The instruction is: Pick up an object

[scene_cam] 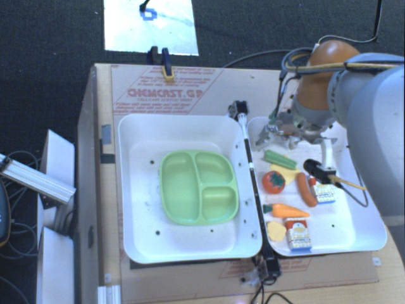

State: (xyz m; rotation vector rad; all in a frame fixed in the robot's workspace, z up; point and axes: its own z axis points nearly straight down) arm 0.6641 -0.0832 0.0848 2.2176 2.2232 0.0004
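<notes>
My gripper point(276, 133) hangs over the far left part of the right bin point(367, 233), just beyond a green vegetable piece point(280, 159). Nothing shows as held. Nearer the camera lie a red tomato point(273, 182), a brown sausage point(306, 189) and an orange carrot point(288, 210). A yellow disc point(276, 231) and a small red and white carton point(298, 234) sit at the front. Another small carton point(325, 194) lies beside the sausage.
The left bin point(139, 170) holds a light green divided plate point(198, 187). A black bar point(250, 170) runs along the seam between the two bins. The grey arm point(373, 119) covers the right bin's far right side.
</notes>
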